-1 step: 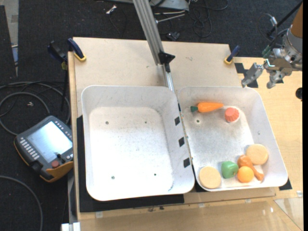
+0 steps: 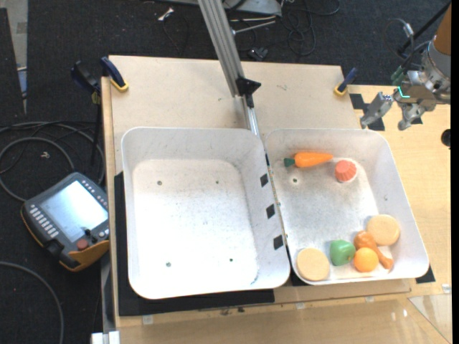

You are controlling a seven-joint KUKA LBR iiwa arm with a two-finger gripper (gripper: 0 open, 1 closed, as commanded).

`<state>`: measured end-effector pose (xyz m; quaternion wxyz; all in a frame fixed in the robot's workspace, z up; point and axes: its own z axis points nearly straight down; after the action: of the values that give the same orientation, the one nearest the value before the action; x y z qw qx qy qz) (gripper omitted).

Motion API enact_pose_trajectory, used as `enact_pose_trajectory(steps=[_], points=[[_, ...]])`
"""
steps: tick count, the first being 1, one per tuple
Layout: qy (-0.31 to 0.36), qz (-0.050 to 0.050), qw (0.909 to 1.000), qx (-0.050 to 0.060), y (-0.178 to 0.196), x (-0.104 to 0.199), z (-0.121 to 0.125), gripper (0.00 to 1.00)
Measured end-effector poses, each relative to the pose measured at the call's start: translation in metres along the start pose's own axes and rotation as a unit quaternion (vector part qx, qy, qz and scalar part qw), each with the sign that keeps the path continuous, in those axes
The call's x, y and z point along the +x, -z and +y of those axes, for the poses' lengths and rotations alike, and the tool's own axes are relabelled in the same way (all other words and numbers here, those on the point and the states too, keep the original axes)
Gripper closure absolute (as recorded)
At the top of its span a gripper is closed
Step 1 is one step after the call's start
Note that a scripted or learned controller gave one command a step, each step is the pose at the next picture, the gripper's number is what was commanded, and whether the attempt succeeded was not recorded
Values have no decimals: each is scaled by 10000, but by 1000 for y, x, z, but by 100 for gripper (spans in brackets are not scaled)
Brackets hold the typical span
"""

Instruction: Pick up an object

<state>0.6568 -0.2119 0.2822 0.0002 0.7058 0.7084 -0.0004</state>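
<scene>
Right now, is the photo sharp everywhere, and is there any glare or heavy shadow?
In the camera view the toy carrot and the right bin look sharp under soft, even light with faint shadows; the gripper near the right edge looks slightly blurred; a pale sheen shows on the bench at bottom right.

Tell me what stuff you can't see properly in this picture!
- The arm: cut off by the camera view's right edge, so just its wrist end shows.
- The claw: small, so what it is doing is unclear.
- The orange piece under the tan disc and orange ball: mostly covered, so its shape is unclear.
- The green toy: too small to name.
- The handheld screen: too blurry to read.
</scene>
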Motion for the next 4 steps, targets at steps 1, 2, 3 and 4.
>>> enact_pose_trajectory(steps=[1,2,3,4], points=[[-18,9,10000,28,-64,1,-4,0],[-13,7,10000,19,-107,4,-4,0],[-5,8,10000,18,-152,9,-2,0],[1,-6,10000,-19,-138,8,0,100]])
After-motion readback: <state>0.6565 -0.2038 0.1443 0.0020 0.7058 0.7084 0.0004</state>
